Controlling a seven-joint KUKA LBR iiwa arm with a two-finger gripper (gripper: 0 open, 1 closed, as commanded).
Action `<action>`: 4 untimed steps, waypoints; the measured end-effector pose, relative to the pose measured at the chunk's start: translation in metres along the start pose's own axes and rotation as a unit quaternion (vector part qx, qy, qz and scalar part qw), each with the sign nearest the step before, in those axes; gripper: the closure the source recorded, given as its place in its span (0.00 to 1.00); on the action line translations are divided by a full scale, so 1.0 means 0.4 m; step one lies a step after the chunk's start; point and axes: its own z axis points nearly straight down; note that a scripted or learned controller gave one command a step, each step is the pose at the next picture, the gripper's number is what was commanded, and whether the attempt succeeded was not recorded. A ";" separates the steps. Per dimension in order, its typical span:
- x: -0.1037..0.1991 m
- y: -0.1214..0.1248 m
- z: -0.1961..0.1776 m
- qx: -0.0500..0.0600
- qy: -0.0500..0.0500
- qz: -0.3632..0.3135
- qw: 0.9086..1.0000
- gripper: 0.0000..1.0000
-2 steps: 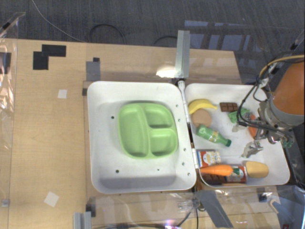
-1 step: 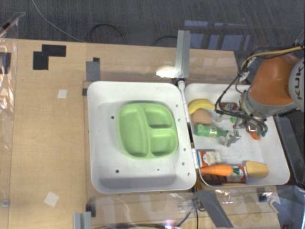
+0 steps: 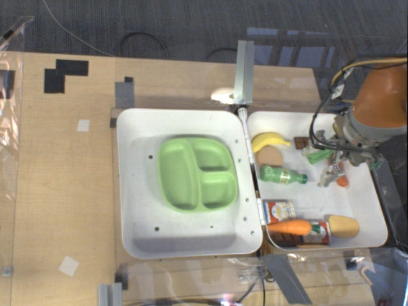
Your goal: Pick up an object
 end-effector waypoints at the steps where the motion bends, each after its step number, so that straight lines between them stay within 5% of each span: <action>1: -0.042 0.131 0.044 -0.001 -0.001 -0.084 0.996 0.00; 2: -0.050 0.029 0.047 -0.001 0.000 -0.195 0.981 0.00; 3: -0.065 0.031 0.006 0.002 -0.009 -0.195 0.981 1.00; 4: -0.169 0.036 -0.307 0.000 -0.002 -0.085 0.996 1.00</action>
